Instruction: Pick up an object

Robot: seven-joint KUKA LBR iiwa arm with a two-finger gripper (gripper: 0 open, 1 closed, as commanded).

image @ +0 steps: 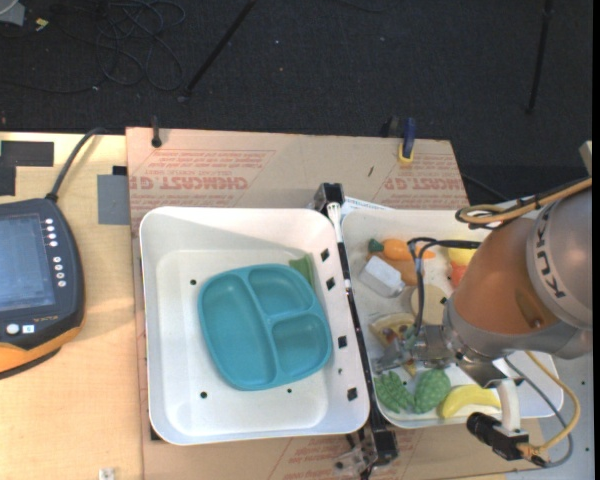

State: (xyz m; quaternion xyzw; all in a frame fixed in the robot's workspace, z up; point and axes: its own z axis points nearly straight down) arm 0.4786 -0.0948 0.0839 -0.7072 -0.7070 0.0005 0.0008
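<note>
The right bin (pixel 355 230) holds several toy foods. An orange carrot-like piece (pixel 396 249) and a white block (pixel 383 276) lie at its far left. A pale round piece (pixel 391 324) sits mid-left. Two green leafy pieces (pixel 394 391) (pixel 432 388) and a yellow banana (pixel 468 400) lie along the near edge. My gripper (pixel 410 345) hangs low over the bin's left middle, just right of the pale piece and above the green ones. The orange-and-grey wrist (pixel 505 293) hides the bin's centre and right. Nothing is visibly held.
The left bin (pixel 170 268) holds a teal divided plate (pixel 265 325) with a green scrap (pixel 302 266) at its far edge. A black divider (pixel 340 288) with clips separates the bins. A teach pendant (pixel 25 268) lies far left. Cables (pixel 540 438) trail near the bin's near right corner.
</note>
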